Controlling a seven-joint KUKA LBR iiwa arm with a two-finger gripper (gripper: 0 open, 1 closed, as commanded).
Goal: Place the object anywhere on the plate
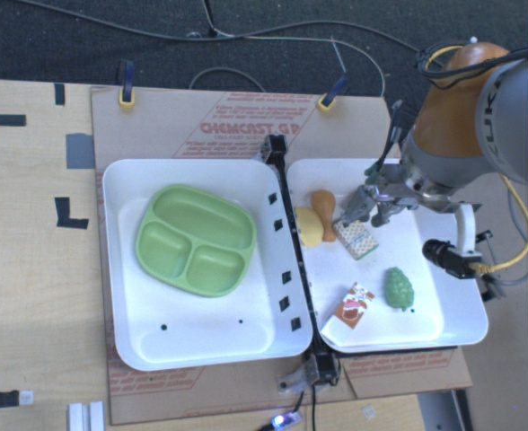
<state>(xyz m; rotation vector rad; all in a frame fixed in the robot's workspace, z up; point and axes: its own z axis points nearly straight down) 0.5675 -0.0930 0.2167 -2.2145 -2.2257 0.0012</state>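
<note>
A green three-compartment plate (195,239) lies in the left bin (125,330). In the right bin (457,326), my gripper (364,214) hangs just above a small patterned box (357,239) at the bin's upper middle. It is open, with nothing between its fingers. An orange-brown piece (323,203) and a yellow piece (309,228) lie just left of the gripper. Nearer the front lie a red-and-white carton (355,304) and a green fuzzy object (399,287).
A black divider (289,241) runs between the two bins. A black fitting with cables (451,257) hangs off the arm over the right bin's right side. Clamps (126,88) hold the cardboard base at the back.
</note>
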